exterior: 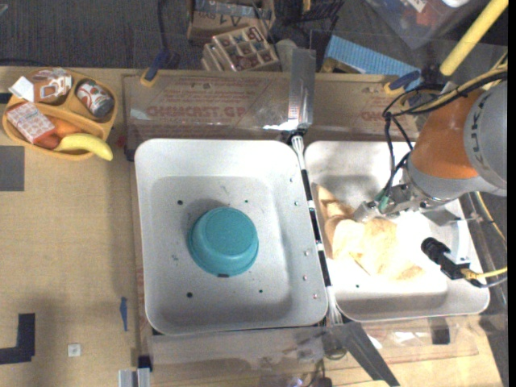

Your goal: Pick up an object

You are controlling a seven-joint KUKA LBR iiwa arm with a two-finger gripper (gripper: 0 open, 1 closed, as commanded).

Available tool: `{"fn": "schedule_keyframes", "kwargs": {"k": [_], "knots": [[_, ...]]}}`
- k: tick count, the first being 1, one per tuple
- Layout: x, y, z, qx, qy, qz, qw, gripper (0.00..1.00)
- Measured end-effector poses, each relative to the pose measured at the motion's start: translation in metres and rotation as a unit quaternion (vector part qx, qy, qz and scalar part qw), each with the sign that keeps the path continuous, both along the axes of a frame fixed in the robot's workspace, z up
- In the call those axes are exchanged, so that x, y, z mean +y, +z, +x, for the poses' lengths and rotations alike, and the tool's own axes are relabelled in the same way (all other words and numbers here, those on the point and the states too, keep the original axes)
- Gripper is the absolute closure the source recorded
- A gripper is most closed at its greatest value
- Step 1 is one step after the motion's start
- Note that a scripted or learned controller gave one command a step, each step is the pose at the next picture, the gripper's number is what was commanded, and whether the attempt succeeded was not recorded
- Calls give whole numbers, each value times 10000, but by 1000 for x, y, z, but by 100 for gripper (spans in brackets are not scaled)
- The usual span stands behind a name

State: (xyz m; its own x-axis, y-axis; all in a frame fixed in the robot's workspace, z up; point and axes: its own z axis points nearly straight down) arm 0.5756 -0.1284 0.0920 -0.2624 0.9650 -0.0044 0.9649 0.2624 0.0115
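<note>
Two shallow white bins sit side by side on the light wooden counter [64,240]. The left bin [153,176] carries a round teal plastic bowl [224,240]. It is turned upside down and rests a little left of the bin's middle, well apart from every wall.

The right bin [347,156] is brightly lit and washed out. In it lies a pale yellow crumpled lump [367,244], near the bin's middle and toward its left wall. Its exact shape and material are hard to tell in the glare. Just beside it, toward the far left corner, lies a smaller tan piece [330,206], close to the wall next to the left bin.

The grey arm with its orange band [455,147] reaches in from the right over the far half of the right bin. Its hand [379,205] is low in that bin, at the far edge of the pale yellow crumpled lump and just right of the tan piece. I cannot tell whether the hand touches either of them, or whether it is open or closed.

At the counter's far left corner stands a yellow dish [16,123] filled with toy food, with a yellow banana [85,143] lying across its near rim. Behind the bins a brown cardboard panel [210,107] runs along the counter's back edge.
</note>
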Motion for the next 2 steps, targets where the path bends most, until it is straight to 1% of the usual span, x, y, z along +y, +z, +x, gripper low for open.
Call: {"fn": "schedule_keyframes", "kwargs": {"k": [1,2], "knots": [[5,1,-5,-24,87,-15,10000,0],[6,12,-4,-41,90,-3,10000,100]]}}
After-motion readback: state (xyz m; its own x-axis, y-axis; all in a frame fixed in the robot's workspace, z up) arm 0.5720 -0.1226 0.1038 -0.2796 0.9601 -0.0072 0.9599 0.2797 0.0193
